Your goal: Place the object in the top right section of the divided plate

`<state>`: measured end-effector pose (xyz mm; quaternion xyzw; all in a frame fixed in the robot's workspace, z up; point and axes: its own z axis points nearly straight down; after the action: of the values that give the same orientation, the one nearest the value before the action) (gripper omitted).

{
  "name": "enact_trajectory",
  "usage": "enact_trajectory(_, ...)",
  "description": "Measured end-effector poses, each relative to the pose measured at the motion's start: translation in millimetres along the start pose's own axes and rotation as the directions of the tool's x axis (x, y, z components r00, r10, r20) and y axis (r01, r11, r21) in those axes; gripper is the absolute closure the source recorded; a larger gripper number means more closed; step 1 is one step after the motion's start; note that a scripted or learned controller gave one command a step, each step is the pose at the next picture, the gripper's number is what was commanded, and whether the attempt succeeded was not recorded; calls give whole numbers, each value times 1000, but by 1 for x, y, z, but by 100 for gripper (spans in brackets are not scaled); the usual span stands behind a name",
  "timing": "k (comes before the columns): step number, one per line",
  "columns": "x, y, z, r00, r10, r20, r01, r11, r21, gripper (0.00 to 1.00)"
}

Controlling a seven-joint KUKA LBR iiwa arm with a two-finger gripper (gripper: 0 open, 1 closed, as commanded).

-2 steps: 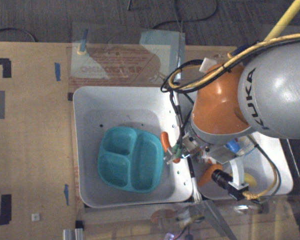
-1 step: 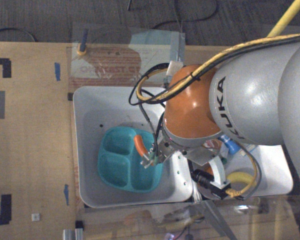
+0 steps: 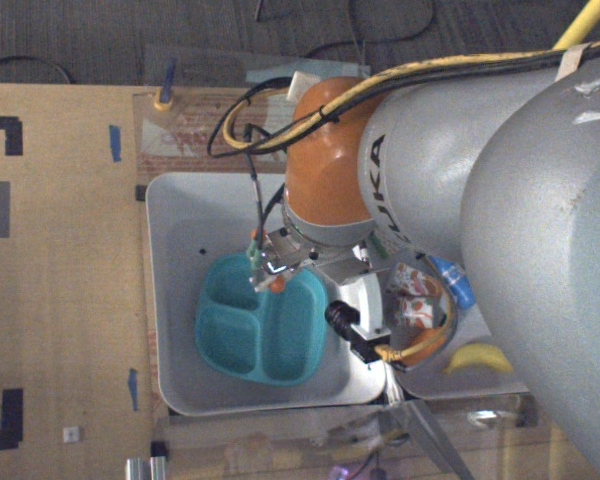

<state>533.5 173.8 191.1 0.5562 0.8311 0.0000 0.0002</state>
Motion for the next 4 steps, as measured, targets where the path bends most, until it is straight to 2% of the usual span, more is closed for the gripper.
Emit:
enact_trajectory(1, 32, -17, 1, 990, 142, -1, -142, 990, 4, 100)
enact_trajectory(2, -12, -41, 18, 999, 41, -1, -41, 999, 3, 100)
enact_trajectory(3, -12, -41, 18, 999, 41, -1, -41, 999, 3, 0)
enact_trajectory(4, 46, 5, 34, 1000, 18, -1, -18, 1000, 0, 0)
